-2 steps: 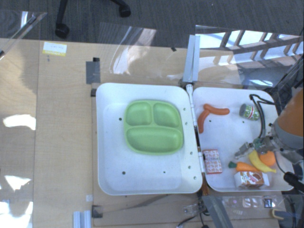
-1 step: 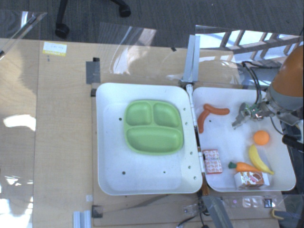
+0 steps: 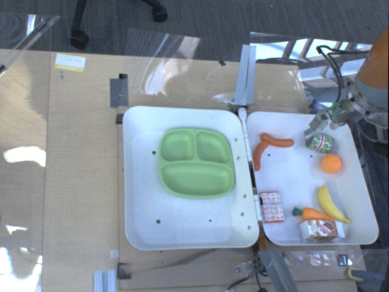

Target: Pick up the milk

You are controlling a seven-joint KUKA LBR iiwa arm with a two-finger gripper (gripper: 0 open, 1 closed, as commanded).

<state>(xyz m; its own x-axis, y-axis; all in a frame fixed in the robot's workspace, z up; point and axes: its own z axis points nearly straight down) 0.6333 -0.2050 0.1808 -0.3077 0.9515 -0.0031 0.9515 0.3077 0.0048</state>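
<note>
While the milk (image 3: 320, 229) lies at the right bin's (image 3: 292, 181) near edge, the end effector (image 3: 324, 122) is seen well apart; its state cannot be told.

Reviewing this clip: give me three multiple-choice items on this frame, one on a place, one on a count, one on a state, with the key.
1. Where is the green plate?
A. in the left bin
B. in the right bin
C. on the bench outside the bins

2. How many sausages lie in the right bin?
A. none
B. two
C. five

3. How does the gripper stand to the milk?
A. it holds the milk up
B. it is far from the milk, at the bin's far edge
C. it presses down on the milk

Key: 1 A, the plate lies in the middle of the left bin. 2 B, two reddish sausages meet near the divider. 3 B, the gripper is by the can, while the milk rests at the near edge beside the carrot.
</note>
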